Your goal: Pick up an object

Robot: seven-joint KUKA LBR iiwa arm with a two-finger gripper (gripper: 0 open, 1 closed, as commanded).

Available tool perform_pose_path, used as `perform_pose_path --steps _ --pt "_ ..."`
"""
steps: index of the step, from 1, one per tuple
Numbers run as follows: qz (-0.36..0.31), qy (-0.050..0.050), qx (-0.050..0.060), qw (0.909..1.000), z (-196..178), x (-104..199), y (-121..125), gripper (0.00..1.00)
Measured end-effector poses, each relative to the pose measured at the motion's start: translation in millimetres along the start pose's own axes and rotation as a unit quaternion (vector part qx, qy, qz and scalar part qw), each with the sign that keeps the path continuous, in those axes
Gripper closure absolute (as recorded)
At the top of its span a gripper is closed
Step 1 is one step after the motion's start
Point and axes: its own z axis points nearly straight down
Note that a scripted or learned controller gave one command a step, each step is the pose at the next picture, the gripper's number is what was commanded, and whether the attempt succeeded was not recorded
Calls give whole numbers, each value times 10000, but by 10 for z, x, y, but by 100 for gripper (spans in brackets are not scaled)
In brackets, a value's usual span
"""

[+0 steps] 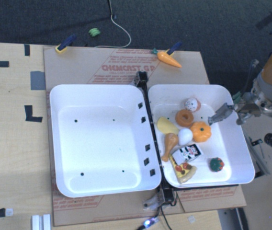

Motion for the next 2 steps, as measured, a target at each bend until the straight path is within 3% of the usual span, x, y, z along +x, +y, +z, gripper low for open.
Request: perform_pose_path --steps 1,2 --pt "-5 28 55 10000 1655 450 -322 0" --pt "-5 10 13 10000 1481 426 -295 100"
